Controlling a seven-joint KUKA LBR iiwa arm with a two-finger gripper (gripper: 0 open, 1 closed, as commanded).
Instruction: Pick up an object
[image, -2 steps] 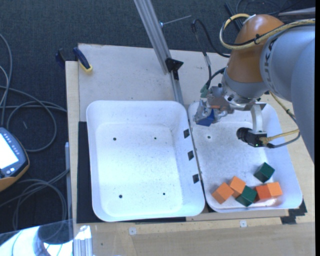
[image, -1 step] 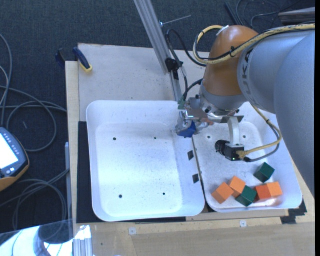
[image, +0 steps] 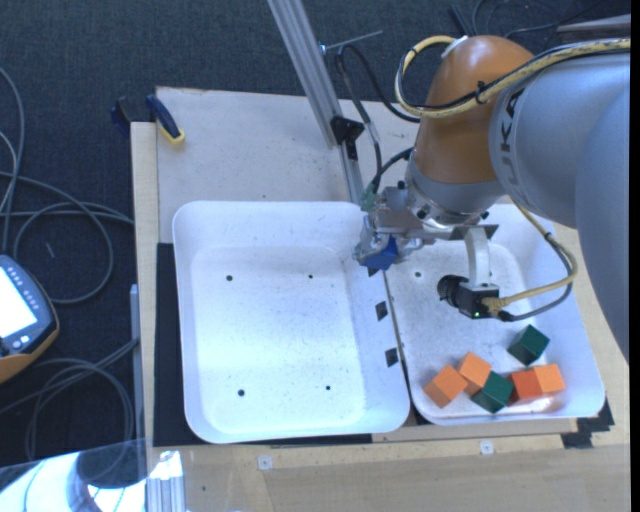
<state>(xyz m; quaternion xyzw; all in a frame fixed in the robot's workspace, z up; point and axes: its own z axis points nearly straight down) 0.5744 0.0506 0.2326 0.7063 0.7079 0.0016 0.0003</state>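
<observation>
One blue block (image: 379, 258) sits pinched in my gripper (image: 381, 252), fingers closed on it, over the seam between both bins (image: 190, 225). Five more blocks (image: 492, 381) cluster at the right bin's five o'clock.

blue block (image: 380, 258), at bins' divider

The gripper (image: 383, 245) is mostly hidden under the arm's wrist, so its fingers are not clear. A small blue object (image: 380, 259) just below it is partly covered.
</observation>
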